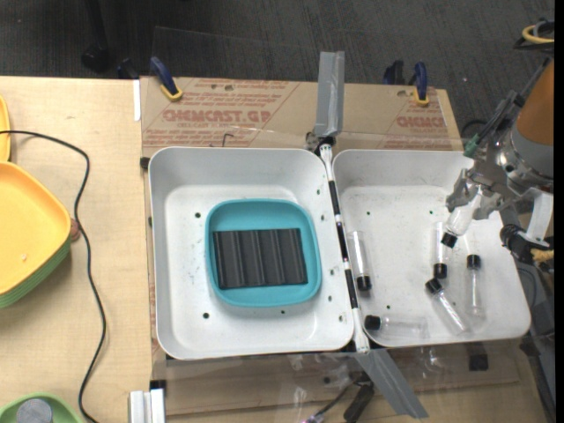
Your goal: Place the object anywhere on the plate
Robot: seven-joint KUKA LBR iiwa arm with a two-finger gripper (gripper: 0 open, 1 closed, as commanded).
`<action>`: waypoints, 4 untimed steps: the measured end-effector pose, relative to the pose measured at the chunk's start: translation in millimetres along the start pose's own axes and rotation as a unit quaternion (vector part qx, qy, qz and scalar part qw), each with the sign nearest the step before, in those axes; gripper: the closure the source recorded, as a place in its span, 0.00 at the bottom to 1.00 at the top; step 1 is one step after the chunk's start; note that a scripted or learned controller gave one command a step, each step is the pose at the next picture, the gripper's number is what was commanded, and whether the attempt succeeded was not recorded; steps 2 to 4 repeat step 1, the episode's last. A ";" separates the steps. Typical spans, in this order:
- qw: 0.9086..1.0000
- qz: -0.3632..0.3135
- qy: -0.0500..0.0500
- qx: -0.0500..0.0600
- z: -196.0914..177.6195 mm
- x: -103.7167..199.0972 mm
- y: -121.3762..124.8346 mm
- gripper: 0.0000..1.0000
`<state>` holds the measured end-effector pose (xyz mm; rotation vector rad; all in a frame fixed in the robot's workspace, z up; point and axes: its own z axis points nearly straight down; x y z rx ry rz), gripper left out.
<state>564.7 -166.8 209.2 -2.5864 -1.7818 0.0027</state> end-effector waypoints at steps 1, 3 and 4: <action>1.000 0.000 0.000 0.000 -0.1 -0.1 0.0 0.00; 1.000 0.000 0.000 0.000 -0.1 -0.1 0.0 0.00; 1.000 0.000 0.000 0.000 -0.1 -0.1 0.0 0.00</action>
